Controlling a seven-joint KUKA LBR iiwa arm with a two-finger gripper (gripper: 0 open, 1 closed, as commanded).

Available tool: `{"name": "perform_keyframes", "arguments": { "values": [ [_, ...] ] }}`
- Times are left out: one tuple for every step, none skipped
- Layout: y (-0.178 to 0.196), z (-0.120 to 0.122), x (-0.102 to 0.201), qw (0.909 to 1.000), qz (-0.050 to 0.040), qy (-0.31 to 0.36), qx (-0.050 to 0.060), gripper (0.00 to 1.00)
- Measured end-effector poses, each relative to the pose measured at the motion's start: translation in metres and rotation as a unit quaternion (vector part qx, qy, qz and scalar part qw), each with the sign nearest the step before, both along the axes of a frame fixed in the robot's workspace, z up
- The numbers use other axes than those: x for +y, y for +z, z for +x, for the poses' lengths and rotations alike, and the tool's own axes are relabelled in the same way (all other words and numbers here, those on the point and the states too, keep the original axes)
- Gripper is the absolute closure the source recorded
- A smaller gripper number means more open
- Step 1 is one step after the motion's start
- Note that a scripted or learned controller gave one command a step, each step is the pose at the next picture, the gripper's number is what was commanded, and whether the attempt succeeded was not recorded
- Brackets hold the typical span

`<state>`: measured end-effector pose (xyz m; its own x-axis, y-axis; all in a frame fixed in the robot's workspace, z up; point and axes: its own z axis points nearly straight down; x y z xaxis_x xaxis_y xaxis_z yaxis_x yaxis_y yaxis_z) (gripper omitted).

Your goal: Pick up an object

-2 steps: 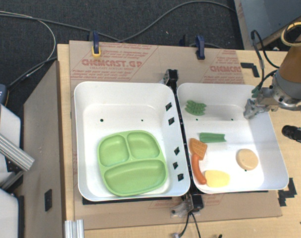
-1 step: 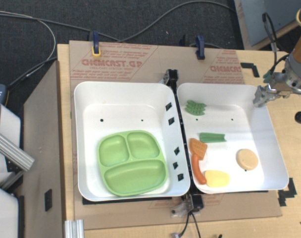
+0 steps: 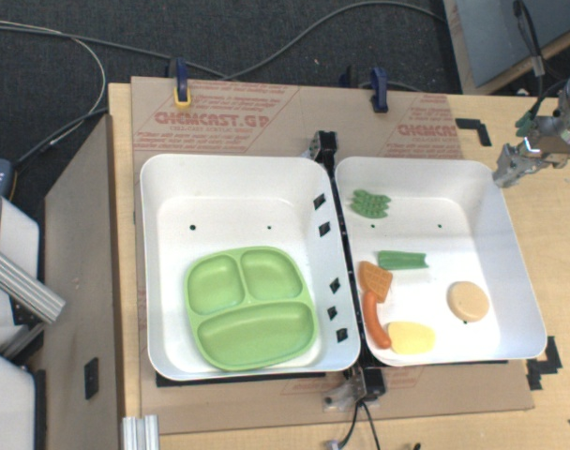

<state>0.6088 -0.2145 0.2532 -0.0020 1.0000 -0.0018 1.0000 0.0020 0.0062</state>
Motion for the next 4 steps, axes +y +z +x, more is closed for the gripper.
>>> {"name": "perform_keyframes", "arguments": {
  "values": [
    [0.006,-0.002,0.052,1.0,0.0017,0.001,0.003,1.0],
    [-0.01,-0.011,0.105,1.0,0.0019,0.001,0.005,1.0],
    [-0.009,-0.009,0.159,1.0,0.002,0.002,0.004,1.0],
    [-0.025,-0.019,0.214,1.0,0.0023,0.002,0.005,1.0]
  ]
}}
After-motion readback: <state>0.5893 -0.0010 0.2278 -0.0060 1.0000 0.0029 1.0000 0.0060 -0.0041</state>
